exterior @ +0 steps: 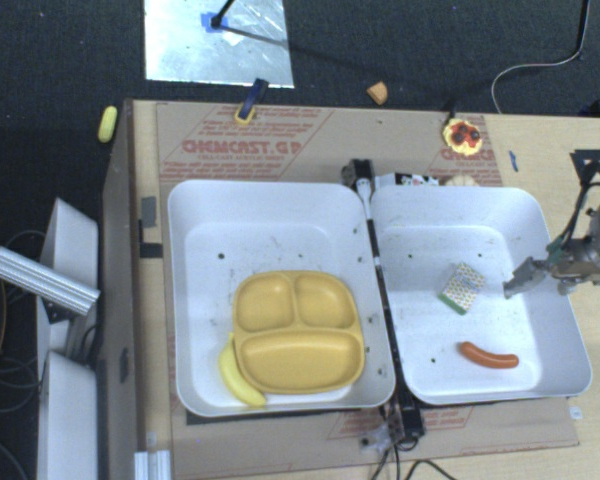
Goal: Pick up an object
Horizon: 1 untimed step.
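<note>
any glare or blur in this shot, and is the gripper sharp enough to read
Camera view: the shiny sheet on the floor glares bright; the white bins look evenly lit, with faint shadows under the yellow divided plate and hot dog; the whole frame is soft and grainy; the gripper at the right is smeared, its fingers unreadable.

You see smooth white plastic bins (280,208), a matt yellow plastic tray (298,330), and a cardboard-covered bench (310,138).
</note>
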### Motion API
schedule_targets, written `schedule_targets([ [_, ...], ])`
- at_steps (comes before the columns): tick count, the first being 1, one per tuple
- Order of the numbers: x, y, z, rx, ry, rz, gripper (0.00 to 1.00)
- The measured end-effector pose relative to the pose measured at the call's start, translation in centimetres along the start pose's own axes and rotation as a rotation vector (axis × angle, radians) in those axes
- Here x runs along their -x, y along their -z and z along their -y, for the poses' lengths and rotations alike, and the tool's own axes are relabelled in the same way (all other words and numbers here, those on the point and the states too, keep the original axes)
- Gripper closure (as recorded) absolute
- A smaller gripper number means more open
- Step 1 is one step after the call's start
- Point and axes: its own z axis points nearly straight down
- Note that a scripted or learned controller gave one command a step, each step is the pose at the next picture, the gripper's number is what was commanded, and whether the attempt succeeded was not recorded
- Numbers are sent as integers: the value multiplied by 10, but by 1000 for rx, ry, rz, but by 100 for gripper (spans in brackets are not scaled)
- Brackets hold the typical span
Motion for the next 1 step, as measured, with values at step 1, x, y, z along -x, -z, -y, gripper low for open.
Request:
schedule_targets([
  [1,-36,-36,-26,-1,1,-2,0],
])
